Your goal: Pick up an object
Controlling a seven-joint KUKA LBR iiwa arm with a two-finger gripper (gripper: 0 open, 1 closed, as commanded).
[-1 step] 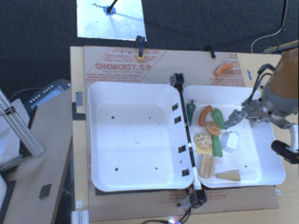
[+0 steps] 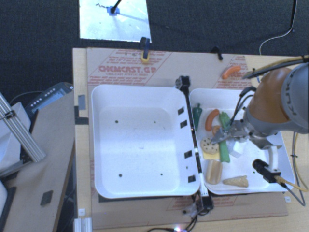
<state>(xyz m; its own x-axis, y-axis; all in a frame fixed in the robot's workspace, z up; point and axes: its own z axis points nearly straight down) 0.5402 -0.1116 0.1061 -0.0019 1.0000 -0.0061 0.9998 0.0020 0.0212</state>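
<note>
My gripper (image 2: pixel 217 137) reaches in from the right over the right bin (image 2: pixel 212 94), low among the toy food. Its tip lies by a long green vegetable (image 2: pixel 225 149) and a round brown biscuit-like piece (image 2: pixel 207 143) on a yellow slab (image 2: pixel 210 153). An orange-red carrot shape (image 2: pixel 211 119) and a small dark green pepper (image 2: pixel 197 114) lie further back. Near the front sit a tan bread piece (image 2: pixel 214 171) and a tan wedge (image 2: pixel 236 181). A white block (image 2: pixel 236 149) rests under the arm.
The left bin (image 2: pixel 104 178) sits beside the right one, with a black clip divider (image 2: pixel 189 129) between them. An orange sausage-shaped toy (image 2: pixel 231 72) lies on the cardboard behind the right bin. The grey arm with its orange band (image 2: pixel 270 98) covers the bin's right side.
</note>
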